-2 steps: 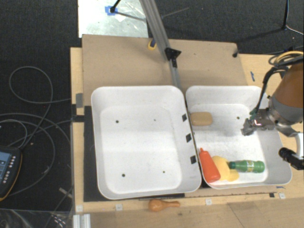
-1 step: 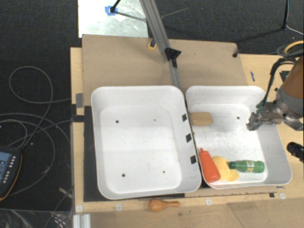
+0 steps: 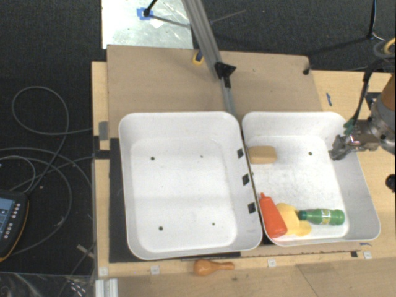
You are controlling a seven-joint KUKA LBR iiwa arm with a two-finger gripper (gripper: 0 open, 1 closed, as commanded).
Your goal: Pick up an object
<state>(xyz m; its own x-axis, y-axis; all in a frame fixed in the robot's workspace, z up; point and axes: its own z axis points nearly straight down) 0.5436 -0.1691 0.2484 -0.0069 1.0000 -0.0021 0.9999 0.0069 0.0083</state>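
Camera view: hand (image 3: 341,146) sits over right bin (image 3: 322,124) at its right rim, nothing seen betw. fingers; can't tell how it is set. Right bin holds tan block (image 3: 262,154) near left wall, orange bottle (image 3: 272,215), yellow item (image 3: 293,219) and green bottle (image 3: 322,216) clustered along front edge. Left bin (image 3: 179,124) adjacent. Tan gourd-shaped item (image 3: 213,266) lies on table (image 3: 154,79), front of bins.

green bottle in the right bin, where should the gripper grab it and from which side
Probably the middle of the green bottle, coming straight down from above. It lies on its side, long axis across the bin, so fingers could close across its narrow width, front to back. Its left end touches the yellow object, so avoid that end. The gripper is now at the bin's right rim.
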